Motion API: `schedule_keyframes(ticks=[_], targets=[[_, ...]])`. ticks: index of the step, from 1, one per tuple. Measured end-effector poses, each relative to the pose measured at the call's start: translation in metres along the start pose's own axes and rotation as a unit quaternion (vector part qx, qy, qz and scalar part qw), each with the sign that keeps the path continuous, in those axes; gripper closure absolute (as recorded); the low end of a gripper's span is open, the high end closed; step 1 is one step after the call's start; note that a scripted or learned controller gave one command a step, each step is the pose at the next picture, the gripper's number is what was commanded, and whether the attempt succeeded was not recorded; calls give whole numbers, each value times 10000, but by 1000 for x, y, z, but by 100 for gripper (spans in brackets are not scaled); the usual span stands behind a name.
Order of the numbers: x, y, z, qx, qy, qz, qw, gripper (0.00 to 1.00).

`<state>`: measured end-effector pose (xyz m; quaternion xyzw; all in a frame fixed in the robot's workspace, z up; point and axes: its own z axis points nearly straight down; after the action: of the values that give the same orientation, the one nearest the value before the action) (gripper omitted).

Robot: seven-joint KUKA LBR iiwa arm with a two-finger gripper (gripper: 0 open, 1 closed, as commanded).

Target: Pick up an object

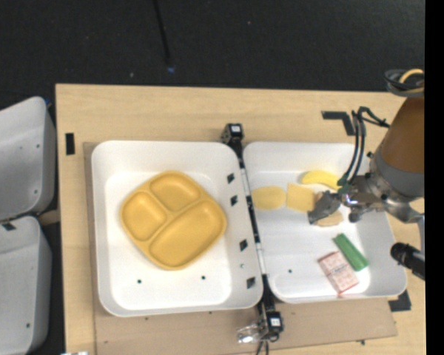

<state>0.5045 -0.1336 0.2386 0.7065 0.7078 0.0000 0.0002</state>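
While gripper (pixel 330 211) hovers, finger spread unclear, yellow block (pixel 300 197) lies just left, beside.

Light wooden bench (pixel 170 113) seen from above at a slant, its pale grain bare along the far edge and at the near corners. Two shallow white bins rest directly on it, side by side and touching along their inner rims — the left bin (pixel 107 220) and the right bin (pixel 281 287). Black clips (pixel 232 132) sit at the far end of the seam between the bins, with a matching fitting (pixel 268 322) at the near end. A small dark mark (pixel 69 144) lies on the bench surface just left of the left bin.
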Motion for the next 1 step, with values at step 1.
schedule_keyframes(ticks=[1], targets=[[5, -1, 63, 35, 5, 10, 10000, 0]])
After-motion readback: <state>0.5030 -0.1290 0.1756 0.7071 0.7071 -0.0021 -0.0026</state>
